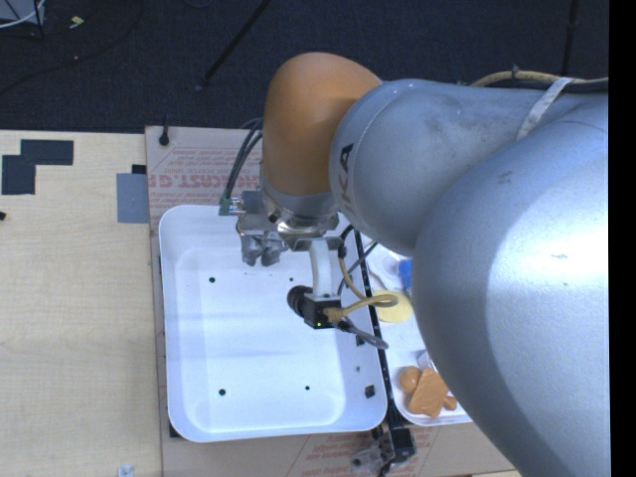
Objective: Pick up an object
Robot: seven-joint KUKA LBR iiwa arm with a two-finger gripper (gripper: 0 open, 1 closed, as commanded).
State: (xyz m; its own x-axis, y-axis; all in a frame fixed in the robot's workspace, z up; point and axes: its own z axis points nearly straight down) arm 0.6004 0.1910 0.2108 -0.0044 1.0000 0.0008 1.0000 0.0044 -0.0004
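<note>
Progress: though the gripper hangs over the left bin, nothing is lifted.
Jaws: cannot tell.
Left: grasp an orange object.

the grey arm sweeps in from the right, filling much of the frame. its orange band sits above the wrist, which points down, the gripper hanging low beneath it.

The left bin has lots of open floor in the lower middle of the frame. The big arm blocks the whole right side.
</note>
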